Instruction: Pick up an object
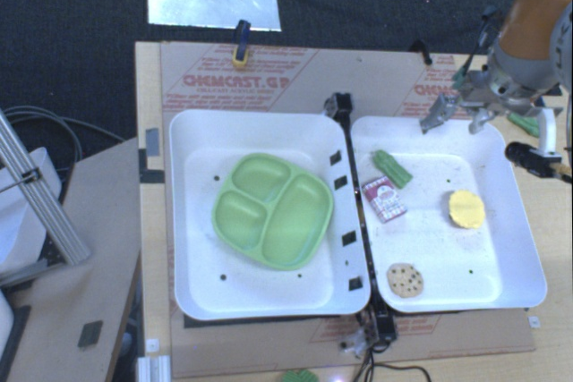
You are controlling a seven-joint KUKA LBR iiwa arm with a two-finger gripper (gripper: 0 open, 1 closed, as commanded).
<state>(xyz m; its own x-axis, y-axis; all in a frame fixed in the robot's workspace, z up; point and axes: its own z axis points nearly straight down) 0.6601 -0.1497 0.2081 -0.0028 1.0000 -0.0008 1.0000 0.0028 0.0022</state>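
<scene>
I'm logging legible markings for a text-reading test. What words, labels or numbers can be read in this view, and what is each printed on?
"CHEMCAST GP", roughly; red print, blurred, on the brown sheet behind the left bin.
The same red print repeats on the sheet behind the right bin, partly cut off, not readable in full.
Small red and white packet in the right bin: print too small to read.

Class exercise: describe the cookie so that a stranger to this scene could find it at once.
Start at the right-hand shallow white bin. Go to its near left corner: the small round tan cookie with dark chips lies there. The round yellow disc is plain, without speckles.
</scene>
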